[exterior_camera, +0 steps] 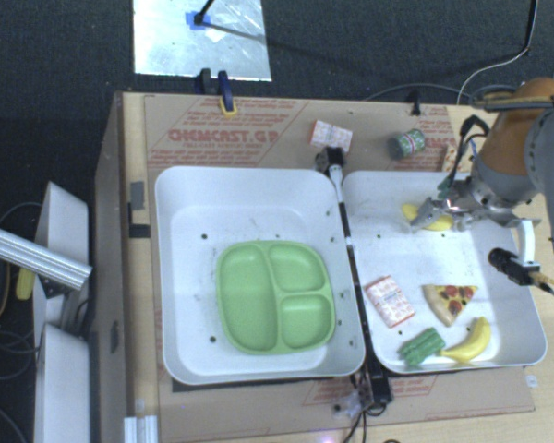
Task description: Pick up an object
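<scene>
My gripper (437, 212) is low over the back of the right bin (535, 340), right at a small yellow object (412, 213) that shows on both sides of it. Part of that object is hidden beneath the gripper. Nearer the front of this bin lie a red-and-white packet (389, 301), a pizza slice (451, 300), a banana (471, 341) and a green vegetable (420, 346).
The left bin (180, 201) holds a green divided plate (277, 296). On the bench behind the bins stand a small can (409, 142) and a patterned packet (331, 136). A black divider (346, 238) runs between the bins. A blue clamp (223, 86) sits at the back edge.
</scene>
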`<state>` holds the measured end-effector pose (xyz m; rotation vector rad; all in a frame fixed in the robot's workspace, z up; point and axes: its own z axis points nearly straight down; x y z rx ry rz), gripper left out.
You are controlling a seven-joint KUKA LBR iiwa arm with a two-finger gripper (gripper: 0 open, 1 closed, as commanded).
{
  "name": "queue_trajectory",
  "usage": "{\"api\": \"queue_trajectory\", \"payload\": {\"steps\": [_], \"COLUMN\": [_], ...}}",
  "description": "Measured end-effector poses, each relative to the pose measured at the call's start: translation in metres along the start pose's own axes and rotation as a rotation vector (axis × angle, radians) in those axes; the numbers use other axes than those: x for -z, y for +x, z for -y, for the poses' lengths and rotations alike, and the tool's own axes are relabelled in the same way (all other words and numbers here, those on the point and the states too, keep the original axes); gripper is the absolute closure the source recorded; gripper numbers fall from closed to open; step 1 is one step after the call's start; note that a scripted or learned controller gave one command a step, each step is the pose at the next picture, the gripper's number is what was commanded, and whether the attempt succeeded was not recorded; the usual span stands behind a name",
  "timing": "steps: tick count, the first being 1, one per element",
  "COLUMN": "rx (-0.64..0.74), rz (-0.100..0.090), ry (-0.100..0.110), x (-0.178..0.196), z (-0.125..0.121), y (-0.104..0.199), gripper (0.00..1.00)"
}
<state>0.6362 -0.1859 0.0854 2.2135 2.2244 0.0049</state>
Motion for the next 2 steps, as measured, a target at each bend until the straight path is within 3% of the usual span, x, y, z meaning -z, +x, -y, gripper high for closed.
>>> {"api": "queue_trajectory", "payload": {"steps": [1,2], "rx": [-0.001,0.004], "rz": [-0.004,-0.003], "ry": [0.021,0.027], "x": [0.0019,0.0118], "z": [-0.0276,-0.0268], "y": [0.0458,0.0451], "gripper": [0.00,1.00]}}
